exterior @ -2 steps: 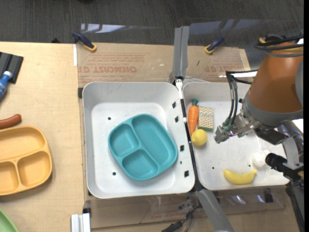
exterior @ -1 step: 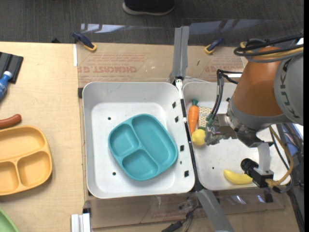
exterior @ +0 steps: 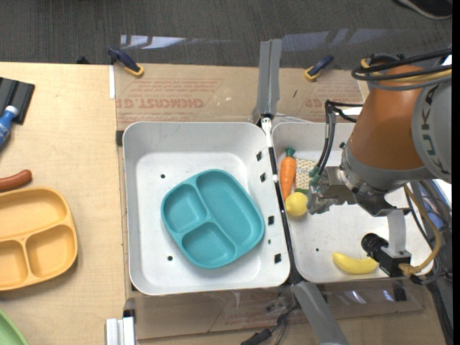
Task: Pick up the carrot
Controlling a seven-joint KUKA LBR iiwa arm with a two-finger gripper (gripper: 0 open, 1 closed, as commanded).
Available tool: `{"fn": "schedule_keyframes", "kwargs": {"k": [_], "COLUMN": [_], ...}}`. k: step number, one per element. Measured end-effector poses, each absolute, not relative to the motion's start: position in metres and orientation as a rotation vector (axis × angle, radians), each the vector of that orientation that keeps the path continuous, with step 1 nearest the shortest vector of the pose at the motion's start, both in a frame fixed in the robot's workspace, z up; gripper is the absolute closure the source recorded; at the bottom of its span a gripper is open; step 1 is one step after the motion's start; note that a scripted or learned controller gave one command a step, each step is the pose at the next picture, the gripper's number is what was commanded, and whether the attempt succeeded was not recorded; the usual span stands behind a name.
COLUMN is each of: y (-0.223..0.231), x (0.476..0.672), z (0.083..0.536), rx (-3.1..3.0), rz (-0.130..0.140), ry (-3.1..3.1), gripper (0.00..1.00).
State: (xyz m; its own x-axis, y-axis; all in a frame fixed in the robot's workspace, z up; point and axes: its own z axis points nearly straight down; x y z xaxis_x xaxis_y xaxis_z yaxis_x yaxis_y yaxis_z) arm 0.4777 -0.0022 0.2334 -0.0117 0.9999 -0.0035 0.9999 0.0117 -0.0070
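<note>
The orange carrot (exterior: 287,175) with a green top lies in the right bin (exterior: 316,264) along its left wall, pointing toward the front. The gripper (exterior: 317,195) hangs low over the bin just right of the carrot, beside a yellow lemon (exterior: 295,205) that sits at the carrot's tip. The arm's orange band and grey wrist cover the bin's middle and back right. Nothing is seen held in the gripper.
A yellow banana (exterior: 353,264) lies at the right bin's front. A pale speckled object (exterior: 307,169) peeks out between carrot and gripper. The left bin (exterior: 144,171) holds a teal divided plate (exterior: 210,218). A yellow tray (exterior: 32,239) sits on the bench at far left.
</note>
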Motion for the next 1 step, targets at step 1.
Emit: {"fn": "schedule_keyframes", "kwargs": {"k": [1], "y": [0.0124], "x": [0.4769], "z": [0.2227], "rx": [-2.543], "rz": [0.009], "ry": [-1.843], "gripper": [1.00]}}
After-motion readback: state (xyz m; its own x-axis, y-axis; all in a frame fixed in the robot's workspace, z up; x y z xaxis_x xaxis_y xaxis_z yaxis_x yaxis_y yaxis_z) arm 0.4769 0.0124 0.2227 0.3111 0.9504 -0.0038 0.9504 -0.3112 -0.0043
